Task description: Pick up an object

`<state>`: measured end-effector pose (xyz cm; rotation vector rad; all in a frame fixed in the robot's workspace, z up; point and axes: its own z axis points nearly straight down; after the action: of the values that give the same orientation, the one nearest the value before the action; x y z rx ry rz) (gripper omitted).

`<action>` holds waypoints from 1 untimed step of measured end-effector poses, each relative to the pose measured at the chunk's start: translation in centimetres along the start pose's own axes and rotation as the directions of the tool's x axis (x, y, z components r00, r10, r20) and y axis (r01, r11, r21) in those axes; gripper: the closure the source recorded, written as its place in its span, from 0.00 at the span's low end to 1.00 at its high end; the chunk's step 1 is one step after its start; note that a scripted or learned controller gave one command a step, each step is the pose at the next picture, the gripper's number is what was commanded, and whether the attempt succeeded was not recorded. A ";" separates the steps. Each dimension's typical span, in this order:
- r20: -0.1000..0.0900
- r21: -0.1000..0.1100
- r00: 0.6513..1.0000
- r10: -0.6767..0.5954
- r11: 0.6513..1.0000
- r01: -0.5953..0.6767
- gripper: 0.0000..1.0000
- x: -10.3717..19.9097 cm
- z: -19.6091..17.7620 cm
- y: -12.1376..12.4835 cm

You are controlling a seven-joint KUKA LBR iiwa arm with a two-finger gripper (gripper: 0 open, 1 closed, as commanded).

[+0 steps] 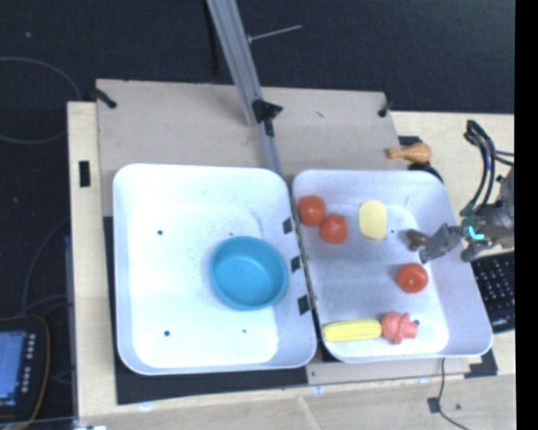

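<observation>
The right bin (448, 330) is a shallow white tray with rounded corners and a smooth, slightly glossy floor, and it serves as the landmark here. Inside it, near its far left corner, lie two round red tomato-like pieces, the first red ball (311, 210) and, just beside it toward the middle, the second red ball (333, 228). A pale yellow rounded block (372, 219) sits near the far middle of this bin. A third red ball (412, 278) rests toward its right side. Along its near edge lie a long yellow corn-shaped piece (351, 331) and, touching its right end, a lumpy pink toy (398, 326).

The gripper (428, 243) reaches over the right bin's right rim, dark grey and angular, hovering just above the third red ball and apart from it; whether the jaws are released or clenched cannot be told, and nothing is visible between them.

Left of the right bin, touching it, is the left bin (143, 240), of the same white plastic, holding a round, smooth blue bowl (247, 271). Both stand on the pale wooden bench (179, 119). Beyond the right bin's far right corner lies a small tan object (409, 153).
</observation>
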<state>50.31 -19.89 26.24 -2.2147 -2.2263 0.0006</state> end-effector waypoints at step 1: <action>0.001 -0.004 1.000 0.000 1.000 0.000 0.00 0.0 -0.2 0.1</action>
<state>50.39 -19.90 26.45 -2.2168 -2.2293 -0.0029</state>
